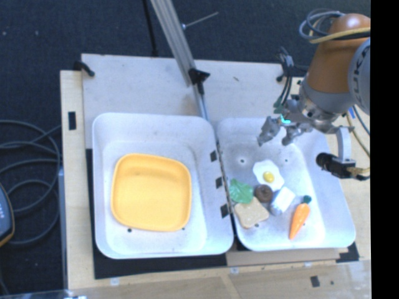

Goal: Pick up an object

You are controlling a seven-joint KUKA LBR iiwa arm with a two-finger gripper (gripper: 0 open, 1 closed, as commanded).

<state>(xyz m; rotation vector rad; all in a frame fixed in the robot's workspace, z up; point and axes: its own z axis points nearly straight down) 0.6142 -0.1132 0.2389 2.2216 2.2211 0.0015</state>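
Fingers (278, 134) of the grey-and-orange arm hang spread and empty over the far end of the right bin (330, 229). No object sits between them. The candidates lie clustered at the near end of that bin: a fried egg (268, 173), a green leafy piece (240, 192), a brown round piece (264, 194), a white block (282, 200), a toast slice (251, 214) and a carrot (299, 220). All are probably light, rigid plastic toys with smooth, slippery skins. The carrot lies slightly apart; grip it across its mid-body. The egg lies flat and offers little edge. The left bin (106, 136) holds a yellow plate (151, 192).
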